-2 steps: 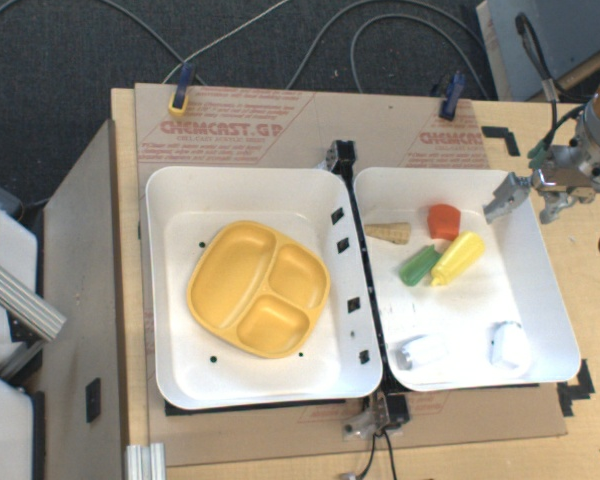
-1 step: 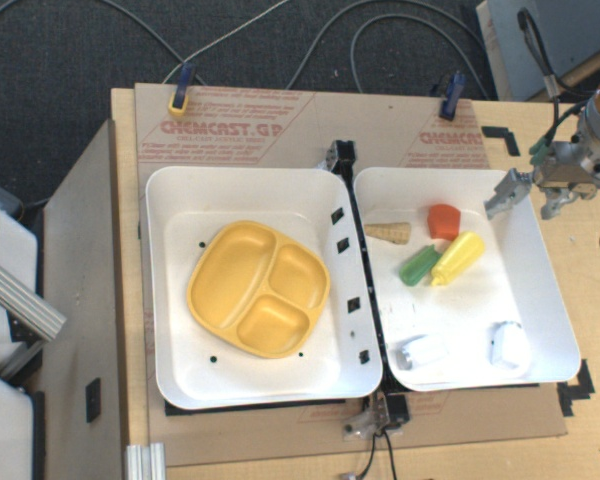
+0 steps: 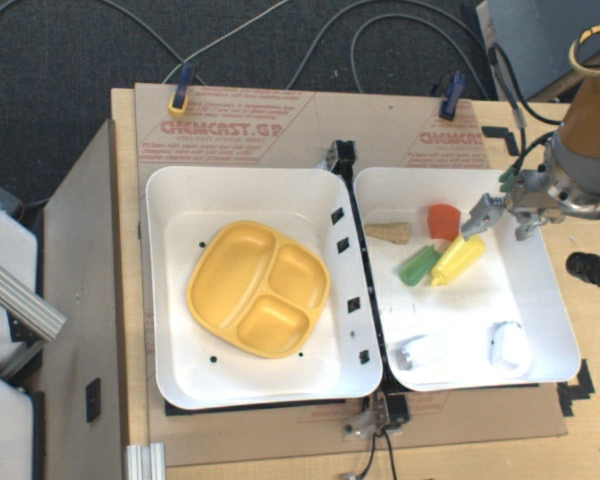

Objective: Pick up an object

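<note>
A dark grey carpeted floor is seen behind and to the left of the worktop, whose brown board is printed with red lettering. Black and pale cables are laid in loops across the carpet. Two blue clamps are fixed at the board's far edge. A ribbed metal rail is seen at the left. Even light is cast, with soft shadows.
</note>
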`<state>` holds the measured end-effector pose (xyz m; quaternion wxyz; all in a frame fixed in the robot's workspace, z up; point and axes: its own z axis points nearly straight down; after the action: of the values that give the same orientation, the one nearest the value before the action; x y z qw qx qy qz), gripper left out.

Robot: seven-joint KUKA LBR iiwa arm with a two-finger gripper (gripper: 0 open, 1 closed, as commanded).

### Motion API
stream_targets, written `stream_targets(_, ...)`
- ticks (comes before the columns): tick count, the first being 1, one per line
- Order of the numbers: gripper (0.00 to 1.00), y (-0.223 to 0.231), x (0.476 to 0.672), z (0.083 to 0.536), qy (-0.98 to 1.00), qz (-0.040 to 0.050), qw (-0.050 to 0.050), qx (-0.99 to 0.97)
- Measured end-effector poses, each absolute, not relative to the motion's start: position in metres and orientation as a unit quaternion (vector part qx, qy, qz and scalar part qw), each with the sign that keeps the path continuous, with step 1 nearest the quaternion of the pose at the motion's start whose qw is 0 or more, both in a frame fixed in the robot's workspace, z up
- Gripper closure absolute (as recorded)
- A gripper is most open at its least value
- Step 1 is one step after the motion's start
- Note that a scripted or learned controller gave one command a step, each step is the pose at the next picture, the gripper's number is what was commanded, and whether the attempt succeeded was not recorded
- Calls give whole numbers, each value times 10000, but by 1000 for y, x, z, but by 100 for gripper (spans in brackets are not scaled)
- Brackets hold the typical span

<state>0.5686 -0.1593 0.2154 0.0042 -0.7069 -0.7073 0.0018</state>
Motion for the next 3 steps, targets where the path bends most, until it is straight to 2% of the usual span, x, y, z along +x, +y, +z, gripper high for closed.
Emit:
stream_targets(1,0,-159,564,152,-7070,22,45,-7072)
stream_targets(2,0,-161,563,109,-7071,15,36,-7071)
stream_targets(3,100,-161,565,122,-7072,-3,12,-7070)
